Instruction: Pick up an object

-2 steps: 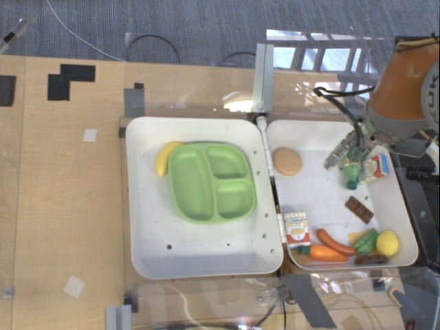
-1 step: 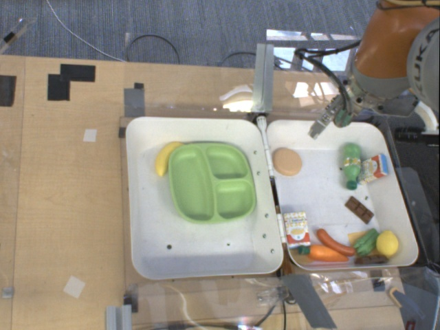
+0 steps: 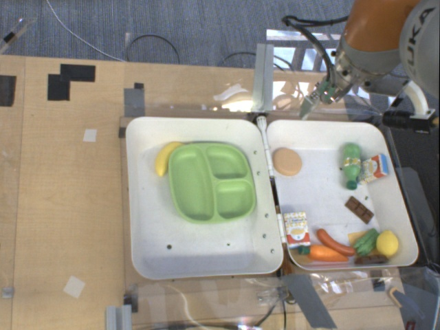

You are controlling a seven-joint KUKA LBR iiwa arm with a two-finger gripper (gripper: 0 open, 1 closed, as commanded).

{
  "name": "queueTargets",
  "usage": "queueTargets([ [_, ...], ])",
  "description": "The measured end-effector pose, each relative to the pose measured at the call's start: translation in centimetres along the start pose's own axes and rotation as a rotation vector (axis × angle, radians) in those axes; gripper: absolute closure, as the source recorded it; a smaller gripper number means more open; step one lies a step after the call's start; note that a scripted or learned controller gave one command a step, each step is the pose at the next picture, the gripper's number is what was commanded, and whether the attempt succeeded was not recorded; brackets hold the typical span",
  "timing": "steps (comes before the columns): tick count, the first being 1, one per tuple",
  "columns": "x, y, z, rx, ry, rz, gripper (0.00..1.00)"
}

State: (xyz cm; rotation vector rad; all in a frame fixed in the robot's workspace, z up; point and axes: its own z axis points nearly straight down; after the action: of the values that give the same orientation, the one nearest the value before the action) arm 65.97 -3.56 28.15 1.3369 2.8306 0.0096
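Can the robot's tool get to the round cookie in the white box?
Probably yes. The tool hangs just past the right bin's far rim, and the cookie lies alone on bare floor nearby, with nothing over it.

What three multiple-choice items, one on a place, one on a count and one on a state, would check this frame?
1. Where does the banana lie?
A. In the left bin, at the green tray's upper left edge
B. In the right bin
C. On the wooden bench

2. How many compartments does the green tray have?
A. Two
B. Three
C. Five

3. Where is the pincer?
A. Above the far rim of the right bin, holding nothing visible
B. Pressing on the lemon
C. Inside the left bin

Answers:
1 A, its yellow curve shows beside the tray in the left bin.
2 B, one large and two small.
3 A, it hangs near the bins' far edge, apart from the items.
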Motion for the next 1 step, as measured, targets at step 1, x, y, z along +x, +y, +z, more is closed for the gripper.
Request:
queueTargets([
  [1, -3.52, -5.37, 7.96, 0.006, 0.004, -0.282, 1.0],
])
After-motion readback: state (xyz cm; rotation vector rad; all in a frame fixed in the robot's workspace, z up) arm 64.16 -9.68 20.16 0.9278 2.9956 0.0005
